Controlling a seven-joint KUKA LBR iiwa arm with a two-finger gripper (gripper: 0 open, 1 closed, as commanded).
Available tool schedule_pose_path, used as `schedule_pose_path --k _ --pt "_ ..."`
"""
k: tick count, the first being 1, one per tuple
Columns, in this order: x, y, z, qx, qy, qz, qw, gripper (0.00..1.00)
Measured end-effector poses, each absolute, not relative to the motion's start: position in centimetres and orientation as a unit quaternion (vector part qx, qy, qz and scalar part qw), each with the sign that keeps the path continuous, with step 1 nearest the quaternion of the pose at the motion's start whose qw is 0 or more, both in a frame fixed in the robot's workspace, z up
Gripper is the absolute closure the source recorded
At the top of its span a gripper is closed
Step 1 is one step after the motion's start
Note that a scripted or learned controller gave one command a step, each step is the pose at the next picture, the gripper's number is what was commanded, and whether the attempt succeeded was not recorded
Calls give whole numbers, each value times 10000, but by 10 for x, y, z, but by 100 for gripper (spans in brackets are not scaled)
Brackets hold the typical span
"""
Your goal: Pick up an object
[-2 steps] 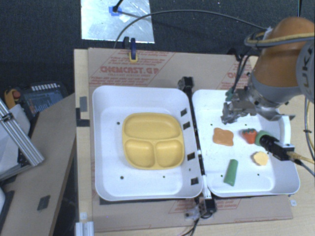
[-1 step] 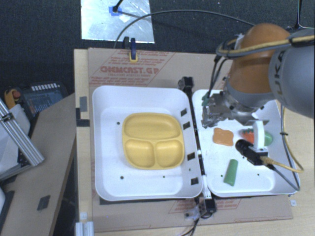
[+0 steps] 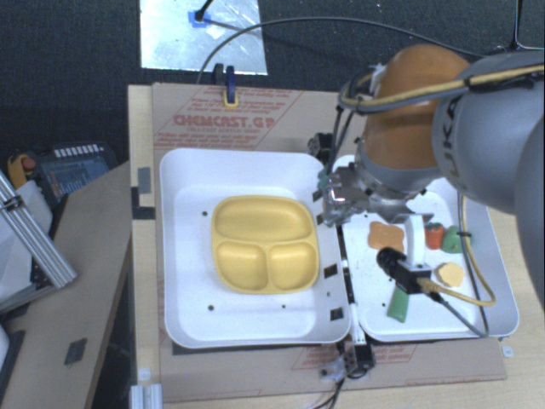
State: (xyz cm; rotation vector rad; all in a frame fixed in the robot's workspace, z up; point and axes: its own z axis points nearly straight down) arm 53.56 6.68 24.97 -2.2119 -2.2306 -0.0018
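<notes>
Two shallow white bins sit side by side on a printed cardboard sheet [image 3: 226, 119]. Left bin [image 3: 174, 228] holds one yellow three-compartment tray [image 3: 264, 244], lying flat near its middle, clear of the walls. Right bin [image 3: 504, 312] holds the small pickable bits, all in its nearer half:
- orange flat piece [image 3: 385, 233] near the centre
- small red-orange item [image 3: 433, 236] touching a small green item [image 3: 452, 243], both right of the orange piece
- pale yellow piece [image 3: 449, 274] just below those two
- green stick [image 3: 398, 305], tilted, close to the near wall

Grey arm [image 3: 490, 147] with its orange band comes in from the right and covers the far part of the right bin. Gripper [image 3: 334, 196] sits low over the divide between the bins, beside the tray's right edge and up-left of the orange piece. Nothing is seen held in it. Whether it is wide or narrow cannot be told: the wrist blocks it. Silvery sheet [image 3: 200, 20] lies on the dark surface beyond the bins.
</notes>
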Motion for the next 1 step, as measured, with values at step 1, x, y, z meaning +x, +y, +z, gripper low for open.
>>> schedule_pose_path --k 1 --pt "524 109 240 -7046 -7096 -6 1 100"
